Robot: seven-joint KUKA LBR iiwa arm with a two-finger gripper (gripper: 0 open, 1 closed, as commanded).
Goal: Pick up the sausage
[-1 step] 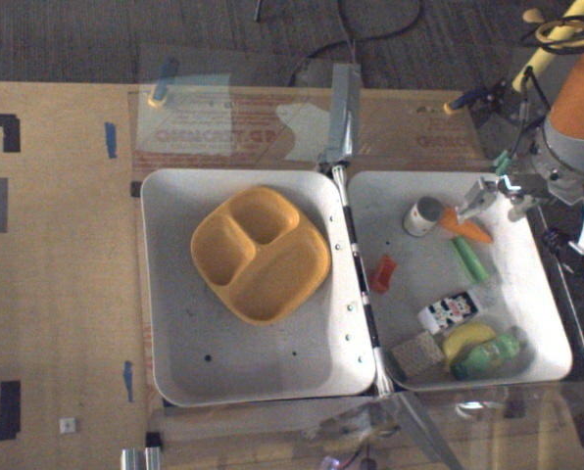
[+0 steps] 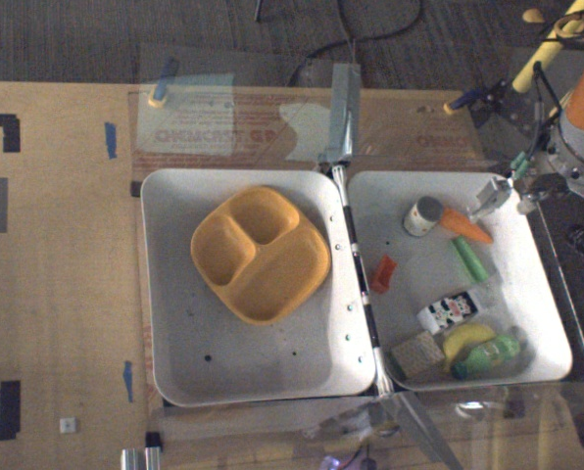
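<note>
Overhead, at a slant, the camera looked down on a pale wooden desk (image 2: 57,262) that carried two shallow white bins set side by side, their inner edges touching along a metal strip. Inside the left bin (image 2: 174,360) sat an orange divided plate (image 2: 261,253), turned at an angle, with three compartments. Several small things lay in the right bin (image 2: 547,351). Near its centre-left, close to the dividing strip, lay a small red-orange piece that looked like the sausage (image 2: 382,273), tilted and apart from everything else. Toward the bin's far side, a small grey and white can (image 2: 423,215) stood just beside an orange carrot (image 2: 465,225), and a green stick-shaped item (image 2: 470,259) lay just in front of the carrot. Along the near edge were a small black and white carton (image 2: 449,311), a tan block (image 2: 418,356), a yellow banana (image 2: 467,340) and a green bottle (image 2: 488,356), clustered closely, the banana touching the bottle. At the right side of the view the arm (image 2: 578,125) reached in, grey with an orange band, and its end effector (image 2: 495,196) hung over the far right corner of the right bin, near the carrot and well apart from the sausage. Whether its jaws were apart or together could not be told, as it was small and blurred. Blue tape marks and black corner marks dotted the desk on the left.
</note>
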